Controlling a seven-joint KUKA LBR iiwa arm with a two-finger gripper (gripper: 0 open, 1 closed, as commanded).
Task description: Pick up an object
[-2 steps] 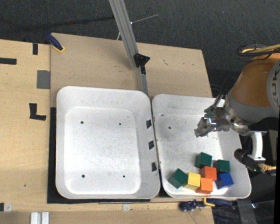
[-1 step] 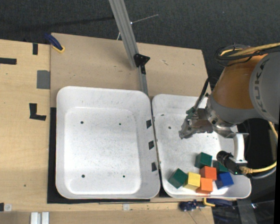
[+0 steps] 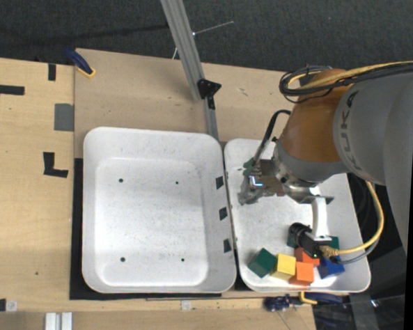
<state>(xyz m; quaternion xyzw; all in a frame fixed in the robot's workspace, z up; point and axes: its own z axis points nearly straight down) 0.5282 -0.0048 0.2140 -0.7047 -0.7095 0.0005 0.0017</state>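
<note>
Camera view: gripper [image 3: 252, 187] poised over right bin [image 3: 352, 204], jaw state impossible to tell; blocks clustered at bin's near edge, green block [image 3: 261, 262] outermost. Best approached straight down, centred.

Grey KUKA arm [image 3: 376, 122], orange wrist band, yellow and black cables, metallic fittings.

My big grey arm [image 3: 377, 115] ran off the right edge and hid much of the right bin [image 3: 350, 204]. My fingers were too blurry to tell.
</note>
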